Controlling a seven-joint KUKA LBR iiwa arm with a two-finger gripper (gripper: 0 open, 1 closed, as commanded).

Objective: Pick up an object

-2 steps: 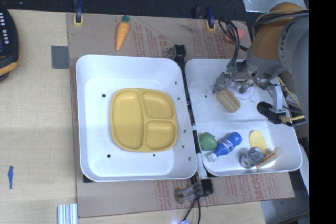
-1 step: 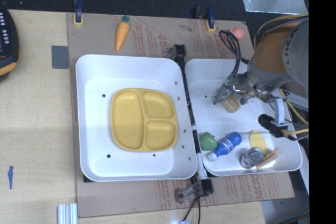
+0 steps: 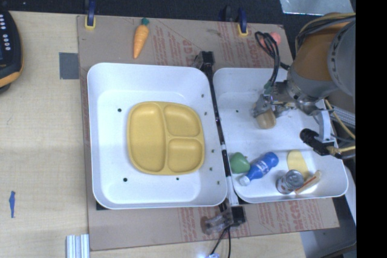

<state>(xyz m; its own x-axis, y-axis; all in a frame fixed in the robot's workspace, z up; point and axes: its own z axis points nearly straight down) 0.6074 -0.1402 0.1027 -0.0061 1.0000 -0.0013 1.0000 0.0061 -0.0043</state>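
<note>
Claw over right bin, tan cork-like object at its tip.

Claw sits in upper part of right bin w/ the tan object directly under/against the fingertips; can't tell if fingers are open or closed, or whether object is actually between them, since the wrist hides the gap. Lower in same bin, well apart from claw: green object, blue bottle, yellow block, metal can w/ thin stick-like item, hard to ID. Left bin holds yellow divided plate. Toy carrot on table beyond bins.
</note>
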